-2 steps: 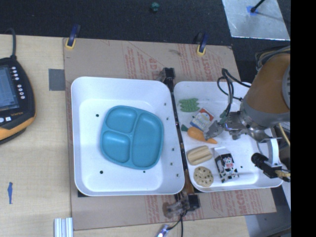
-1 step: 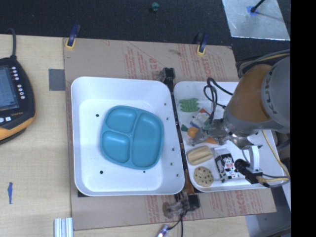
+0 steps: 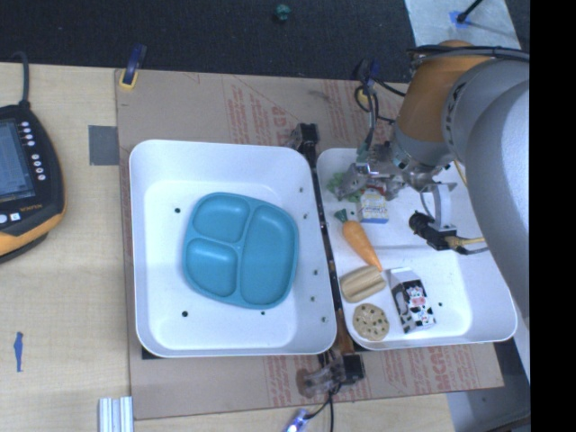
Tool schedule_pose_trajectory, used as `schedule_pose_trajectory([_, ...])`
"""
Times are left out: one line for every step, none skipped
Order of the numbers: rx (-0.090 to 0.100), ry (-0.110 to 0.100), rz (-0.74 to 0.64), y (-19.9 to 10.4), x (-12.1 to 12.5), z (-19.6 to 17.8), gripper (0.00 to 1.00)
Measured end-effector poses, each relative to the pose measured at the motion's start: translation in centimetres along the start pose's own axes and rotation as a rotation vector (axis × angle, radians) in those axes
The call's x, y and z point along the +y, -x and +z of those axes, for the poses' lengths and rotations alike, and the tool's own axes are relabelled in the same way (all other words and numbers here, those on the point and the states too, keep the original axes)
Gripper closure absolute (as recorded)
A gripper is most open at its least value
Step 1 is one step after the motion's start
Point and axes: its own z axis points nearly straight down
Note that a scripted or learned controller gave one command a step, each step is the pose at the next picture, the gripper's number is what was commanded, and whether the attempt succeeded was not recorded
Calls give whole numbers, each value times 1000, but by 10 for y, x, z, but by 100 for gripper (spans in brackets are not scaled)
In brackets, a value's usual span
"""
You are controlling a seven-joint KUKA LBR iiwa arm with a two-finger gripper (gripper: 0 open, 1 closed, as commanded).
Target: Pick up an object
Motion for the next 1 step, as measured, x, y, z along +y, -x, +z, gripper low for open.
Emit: schedule_pose_trajectory([0, 2, -2, -36, -45, -100, 0])
